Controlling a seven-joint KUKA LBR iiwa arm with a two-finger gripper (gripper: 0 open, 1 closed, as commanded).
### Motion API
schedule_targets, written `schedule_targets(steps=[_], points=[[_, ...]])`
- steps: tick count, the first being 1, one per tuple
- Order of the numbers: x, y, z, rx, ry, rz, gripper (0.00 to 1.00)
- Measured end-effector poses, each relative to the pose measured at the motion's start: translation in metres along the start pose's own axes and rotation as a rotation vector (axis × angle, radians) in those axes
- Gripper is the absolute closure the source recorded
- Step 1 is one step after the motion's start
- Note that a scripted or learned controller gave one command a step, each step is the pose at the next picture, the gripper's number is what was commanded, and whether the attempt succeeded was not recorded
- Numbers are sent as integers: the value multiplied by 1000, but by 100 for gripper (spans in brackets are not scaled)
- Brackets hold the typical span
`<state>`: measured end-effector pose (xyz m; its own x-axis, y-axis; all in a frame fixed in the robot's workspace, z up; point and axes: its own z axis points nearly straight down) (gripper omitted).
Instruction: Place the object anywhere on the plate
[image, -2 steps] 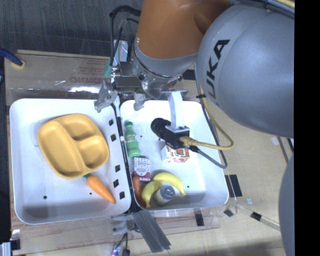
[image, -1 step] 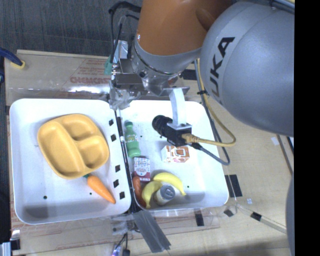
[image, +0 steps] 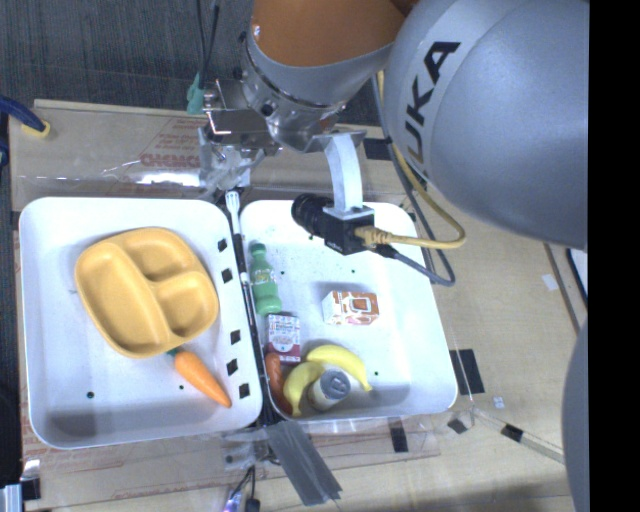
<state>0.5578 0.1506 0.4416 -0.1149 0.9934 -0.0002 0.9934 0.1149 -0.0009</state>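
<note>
A yellow divided plate (image: 145, 290) lies in the left bin (image: 50, 400), with nothing on it. An orange carrot (image: 203, 378) lies just off the plate's near right edge, on the bin floor. My gripper (image: 224, 170) hangs over the back rim where the two bins meet, beyond the plate's far right corner. I see nothing held in it. The right bin (image: 420, 340) holds a green bottle (image: 263, 280), a red packet (image: 284, 335), a banana (image: 320, 366), a small can (image: 334, 386) and an orange-and-white carton (image: 351, 307).
The bottle, packet, banana and can crowd the right bin's left wall and near corner. A small red-orange item (image: 274, 370) sits partly hidden beside the banana. The big grey arm covers the upper right. Brown bench board lies behind the bins.
</note>
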Motion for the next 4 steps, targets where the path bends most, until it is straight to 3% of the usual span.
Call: schedule_targets(steps=[1,2,3,4], points=[[63,6,8,0,0,0,100],[36,-38,168,5,-2,-116,100],[20,-54,98,1,-1,-52,100],[20,-54,98,1,-1,-52,0]])
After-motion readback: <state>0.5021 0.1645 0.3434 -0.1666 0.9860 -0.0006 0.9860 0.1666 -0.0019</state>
